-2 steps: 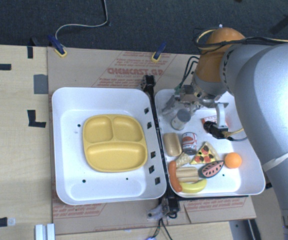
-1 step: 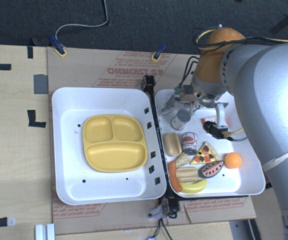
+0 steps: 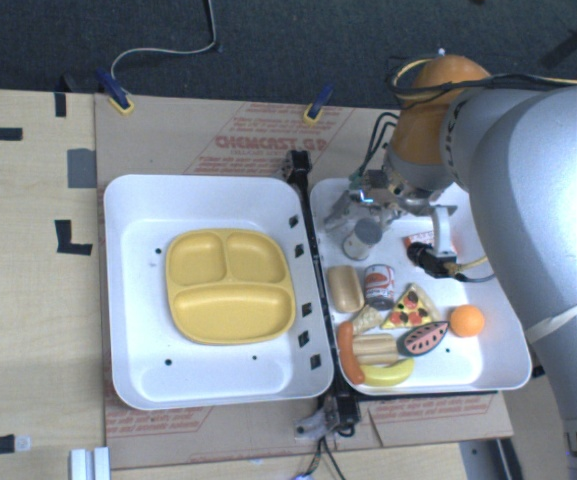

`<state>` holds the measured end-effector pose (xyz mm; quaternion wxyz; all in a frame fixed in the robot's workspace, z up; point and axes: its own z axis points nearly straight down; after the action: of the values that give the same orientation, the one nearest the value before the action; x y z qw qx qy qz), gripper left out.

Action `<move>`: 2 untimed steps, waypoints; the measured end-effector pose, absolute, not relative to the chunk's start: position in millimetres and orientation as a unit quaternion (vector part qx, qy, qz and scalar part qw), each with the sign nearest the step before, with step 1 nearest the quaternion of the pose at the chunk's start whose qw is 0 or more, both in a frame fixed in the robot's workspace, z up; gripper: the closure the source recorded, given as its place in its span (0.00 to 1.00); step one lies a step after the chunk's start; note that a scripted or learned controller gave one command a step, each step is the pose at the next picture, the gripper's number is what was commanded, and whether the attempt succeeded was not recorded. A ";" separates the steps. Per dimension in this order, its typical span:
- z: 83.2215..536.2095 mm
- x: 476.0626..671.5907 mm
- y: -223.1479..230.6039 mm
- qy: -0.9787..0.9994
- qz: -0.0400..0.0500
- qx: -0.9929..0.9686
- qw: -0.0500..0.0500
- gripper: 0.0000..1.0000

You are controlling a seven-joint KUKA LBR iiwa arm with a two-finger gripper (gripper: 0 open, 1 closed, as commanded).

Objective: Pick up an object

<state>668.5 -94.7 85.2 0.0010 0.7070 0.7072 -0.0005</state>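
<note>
My gripper [image 3: 361,226] hangs over the back left part of the right bin [image 3: 498,363], above its bare floor and just behind the toy food. Below it lie a tan bread roll [image 3: 344,289] and a small can [image 3: 379,286]. Further forward are a pizza slice [image 3: 409,308], an orange [image 3: 466,320], a watermelon slice [image 3: 423,338], a banana [image 3: 390,373] and a hot dog [image 3: 372,349]. A red and white item [image 3: 419,239] lies partly hidden beside the wrist. Nothing shows in the gripper's grasp.
The left bin [image 3: 133,268] holds a yellow divided plate [image 3: 231,285]. A black divider [image 3: 306,258] with clips runs between the bins. The big grey arm [image 3: 528,198] covers the right bin's far right side. Cables trail from the wrist.
</note>
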 end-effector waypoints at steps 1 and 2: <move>85.3 668.7 -98.7 0.708 0.000 0.707 0.001 0.00; 85.3 668.7 -98.1 0.707 0.000 0.707 0.001 0.00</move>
<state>668.7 -98.1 85.3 0.0011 0.7068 0.7074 -0.0001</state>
